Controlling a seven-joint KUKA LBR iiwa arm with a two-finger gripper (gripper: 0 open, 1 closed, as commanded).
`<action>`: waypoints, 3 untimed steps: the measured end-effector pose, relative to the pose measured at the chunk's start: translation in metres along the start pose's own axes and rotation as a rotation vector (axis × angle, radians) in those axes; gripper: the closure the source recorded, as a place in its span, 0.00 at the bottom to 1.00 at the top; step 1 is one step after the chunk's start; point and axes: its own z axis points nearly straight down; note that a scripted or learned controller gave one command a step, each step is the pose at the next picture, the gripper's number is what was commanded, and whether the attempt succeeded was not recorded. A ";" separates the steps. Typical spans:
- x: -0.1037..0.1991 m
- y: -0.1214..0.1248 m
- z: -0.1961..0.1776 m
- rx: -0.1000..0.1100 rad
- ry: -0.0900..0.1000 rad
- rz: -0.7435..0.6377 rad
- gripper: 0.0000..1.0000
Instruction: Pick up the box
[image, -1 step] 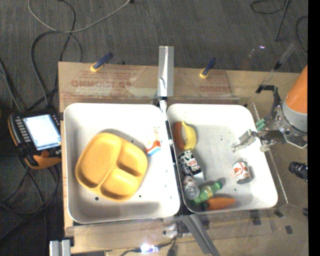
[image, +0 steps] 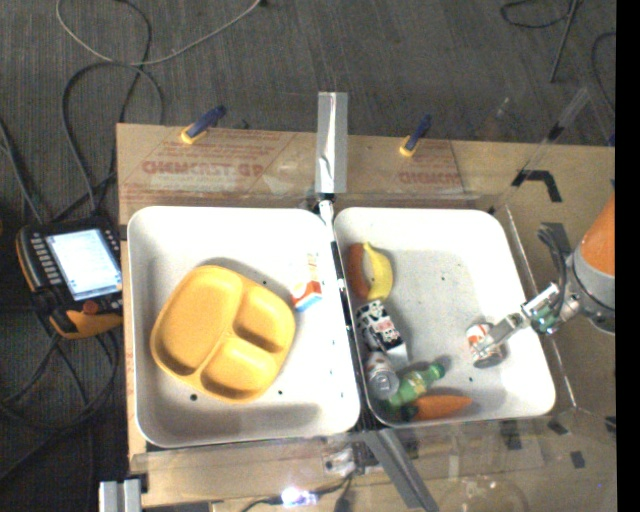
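I see the gripper (image: 487, 342) low over the right bin (image: 450, 225), near its right wall, with the grey arm (image: 590, 290) coming in across that wall and its orange band at the view's right. Something small, white with a red-orange mark, sits at the fingertips; I cannot tell whether the fingers pinch it or merely touch it, nor how far apart they stand.

The box (image: 309, 293), a small white carton with red and blue print, lies in the left bin (image: 160, 225), close to that bin's right wall and just beside the upper right edge of the yellow divided tray (image: 225, 330). The tray takes up the middle of the left bin, tilted a little.

Along the left wall of the right bin I see a banana (image: 375, 270) near the far end, then a black-and-white patterned carton (image: 378, 325), then a can (image: 380, 375). At the near left corner lie a green bottle (image: 418, 380) and a carrot (image: 440, 405), the carrot against the near wall.

Left of the bench, a teach pendant (image: 75, 262) rests with its screen lit.
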 end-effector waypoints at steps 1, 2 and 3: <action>-0.005 -0.002 -0.042 -0.001 -0.002 0.134 0.00; 0.061 0.028 -0.043 0.001 -0.001 0.099 0.00; 0.016 0.008 -0.209 -0.001 -0.004 -0.210 0.00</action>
